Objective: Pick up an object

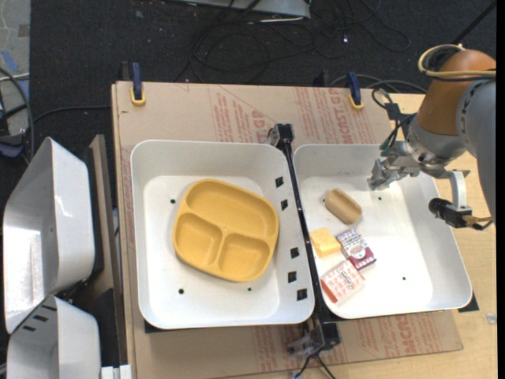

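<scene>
On the cardboard-topped bench [237, 109], the gripper [382, 174] hangs over the right bin [442, 243] near a tan roll [343, 205], its grip state unclear.

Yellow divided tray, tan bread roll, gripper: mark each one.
yellow divided tray [226, 230], camera view, on the ridge where its compartments meet.
tan bread roll [343, 206], camera view, middle of its top.
gripper [380, 177], camera view, at its fingertips above the right bin.

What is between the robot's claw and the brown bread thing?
Nothing. In the camera view, just bare white floor of the right bin separates the gripper from the brown bread roll, which lies lower and to the left.
</scene>
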